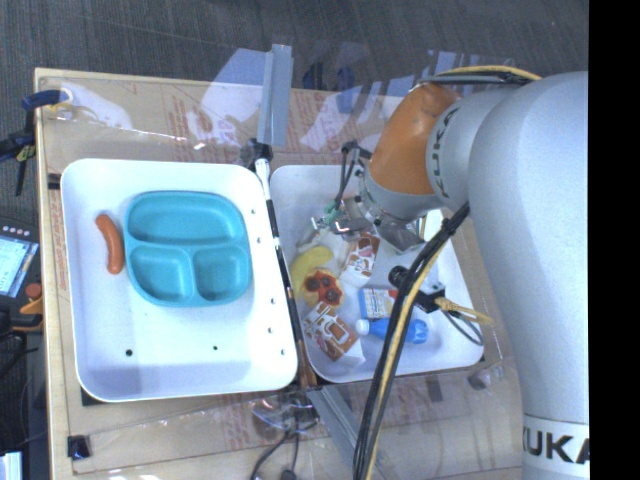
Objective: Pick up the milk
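Gripper (345, 223) low in right bin (290, 193), over the clutter; cannot tell its grip. Milk carton (361, 256) just below it, among snack packets (332, 330), a banana (311, 261). Left bin (90, 353): blue tray (188, 245), sausage (110, 243).

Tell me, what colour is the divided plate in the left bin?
Turquoise blue; the three-compartment plastic plate shows best in the overhead camera view.
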You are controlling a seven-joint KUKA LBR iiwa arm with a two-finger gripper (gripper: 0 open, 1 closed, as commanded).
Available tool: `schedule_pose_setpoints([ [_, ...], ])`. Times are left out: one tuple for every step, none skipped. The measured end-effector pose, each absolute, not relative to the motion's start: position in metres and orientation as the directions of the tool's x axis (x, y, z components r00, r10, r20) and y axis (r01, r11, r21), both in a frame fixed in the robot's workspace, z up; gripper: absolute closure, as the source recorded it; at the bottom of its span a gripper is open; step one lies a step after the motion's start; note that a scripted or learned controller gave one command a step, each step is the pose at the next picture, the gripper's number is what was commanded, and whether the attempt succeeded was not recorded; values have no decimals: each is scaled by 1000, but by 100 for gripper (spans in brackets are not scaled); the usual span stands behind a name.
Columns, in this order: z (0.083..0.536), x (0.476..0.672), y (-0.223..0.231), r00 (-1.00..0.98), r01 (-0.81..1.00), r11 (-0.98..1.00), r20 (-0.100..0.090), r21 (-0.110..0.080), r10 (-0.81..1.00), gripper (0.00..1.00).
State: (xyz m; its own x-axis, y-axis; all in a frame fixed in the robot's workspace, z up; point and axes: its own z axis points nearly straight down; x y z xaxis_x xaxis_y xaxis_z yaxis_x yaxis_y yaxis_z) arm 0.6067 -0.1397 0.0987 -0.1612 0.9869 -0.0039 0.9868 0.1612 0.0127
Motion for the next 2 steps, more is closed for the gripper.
schedule_pose_setpoints([
  [100, 609, -187, -182, 983, 182, -2, 13, 983, 0],
  [99, 612, -207, -214, 977, 214, -5, 13, 977, 0],
])
